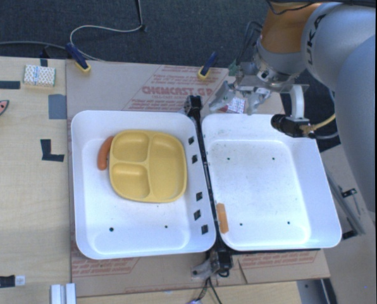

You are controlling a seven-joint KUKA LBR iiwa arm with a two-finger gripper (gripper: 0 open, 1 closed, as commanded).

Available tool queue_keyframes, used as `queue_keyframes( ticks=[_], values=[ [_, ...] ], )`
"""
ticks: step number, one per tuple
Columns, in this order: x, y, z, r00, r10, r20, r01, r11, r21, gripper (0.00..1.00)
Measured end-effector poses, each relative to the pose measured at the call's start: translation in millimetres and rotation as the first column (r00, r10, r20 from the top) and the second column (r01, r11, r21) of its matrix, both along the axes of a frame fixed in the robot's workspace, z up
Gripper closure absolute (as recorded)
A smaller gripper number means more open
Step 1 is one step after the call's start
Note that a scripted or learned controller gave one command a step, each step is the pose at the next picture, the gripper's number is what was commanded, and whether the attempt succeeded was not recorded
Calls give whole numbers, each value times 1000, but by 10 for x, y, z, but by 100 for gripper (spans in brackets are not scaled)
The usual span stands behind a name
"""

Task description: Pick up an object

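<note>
Camera view: the claw is seen above the far rim of the right bin, and it cannot be told whether it is released or clenched. A small orange piece lies well below the claw, against the near left wall. It is judged light and stiff, best taken across its narrow width. A yellow divided plate and an orange sausage are found to the lower left, in the left bin.

We see a wooden bench bearing brown cardboard; on it sit the left bin and right bin.
</note>
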State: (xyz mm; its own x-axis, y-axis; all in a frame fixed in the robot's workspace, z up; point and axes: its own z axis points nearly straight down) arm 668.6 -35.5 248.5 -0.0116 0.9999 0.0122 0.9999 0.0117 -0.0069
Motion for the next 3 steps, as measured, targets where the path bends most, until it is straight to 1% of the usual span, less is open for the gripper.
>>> queue_keyframes(
  ticks=[1,2,3],
  values=[
    [-4,232,-88,1000,-9,5,9,1000,-10,0],
    [2,69,733,1000,-10,9,10,1000,-13,0],
    [-1,813,2129,1000,-9,10,9,1000,-12,0]
  ],
)
